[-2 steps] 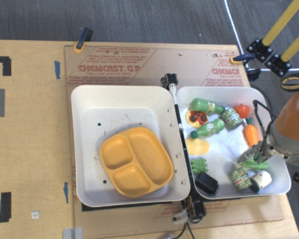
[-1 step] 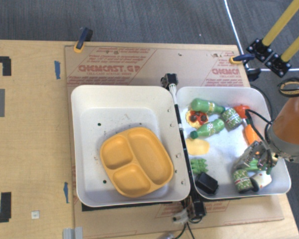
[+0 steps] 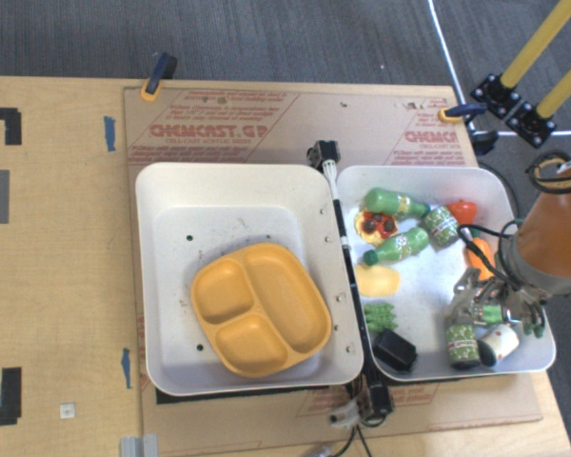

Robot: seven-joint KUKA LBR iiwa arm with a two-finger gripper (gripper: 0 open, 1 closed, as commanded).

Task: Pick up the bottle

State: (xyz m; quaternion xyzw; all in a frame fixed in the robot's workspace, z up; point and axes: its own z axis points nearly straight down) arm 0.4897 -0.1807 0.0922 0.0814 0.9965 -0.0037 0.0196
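1. Over the right bin's near right corner I see the arm reaching in, and the gripper sits low above a small green bottle with a white cap.
2. Gripper state: I can't tell how far it is spread. The metal parts blur into clutter, and nothing is plainly held between them.
3. That bottle lies near the bin's front wall, cap pointing toward the right wall. It is just below the gripper; whether they touch, I can't tell.
4. Three more green bottles are in the same bin: one at the top, one slanted mid-bin, one by the red piece.
5. Risk: the near bottle is tight against the front wall and right corner, so I judge a finger could land on the rim or push the bottle sideways instead of straddling it.
6. Risk: it is round and lying down, so it will likely roll or squirt out of an off-centre pinch.
7. Nearby clutter: orange piece just behind the gripper, black block at front left, pale yellow item and green lump mid-left, and a red piece.
8. Left bin holds a yellow divided tray, well apart and no obstacle.
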